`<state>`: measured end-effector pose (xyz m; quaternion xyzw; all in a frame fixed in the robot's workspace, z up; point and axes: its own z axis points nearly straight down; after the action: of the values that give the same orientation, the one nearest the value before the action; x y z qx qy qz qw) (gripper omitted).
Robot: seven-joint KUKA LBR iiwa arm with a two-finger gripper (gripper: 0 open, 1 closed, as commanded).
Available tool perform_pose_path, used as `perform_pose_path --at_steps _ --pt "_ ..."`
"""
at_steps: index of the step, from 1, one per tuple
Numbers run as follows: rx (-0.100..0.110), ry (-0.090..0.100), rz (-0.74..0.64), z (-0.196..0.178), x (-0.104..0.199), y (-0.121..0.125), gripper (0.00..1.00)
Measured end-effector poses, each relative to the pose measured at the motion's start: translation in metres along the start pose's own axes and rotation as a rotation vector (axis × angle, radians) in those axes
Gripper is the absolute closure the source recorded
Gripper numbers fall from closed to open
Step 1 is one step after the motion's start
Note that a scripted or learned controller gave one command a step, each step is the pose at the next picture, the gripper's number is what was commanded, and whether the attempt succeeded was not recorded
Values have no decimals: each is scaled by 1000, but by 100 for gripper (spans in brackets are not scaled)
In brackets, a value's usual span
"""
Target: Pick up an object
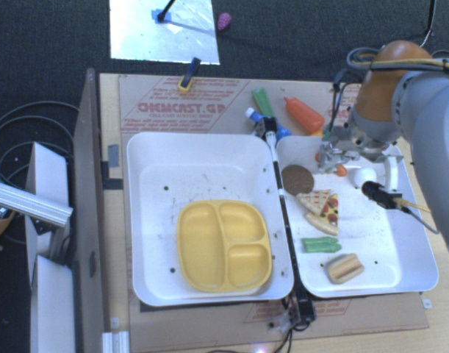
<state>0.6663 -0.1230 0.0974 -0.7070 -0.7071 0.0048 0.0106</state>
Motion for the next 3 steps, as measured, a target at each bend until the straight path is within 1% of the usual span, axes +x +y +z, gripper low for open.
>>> perform_pose_path --at_steps 1,2,3 --pt "-20 -9 6 -28 -55 -81 100" --pt "-42 -19 -3 8 15 -93 100" --pt "-31 -11 0 -93 1 -115 100"
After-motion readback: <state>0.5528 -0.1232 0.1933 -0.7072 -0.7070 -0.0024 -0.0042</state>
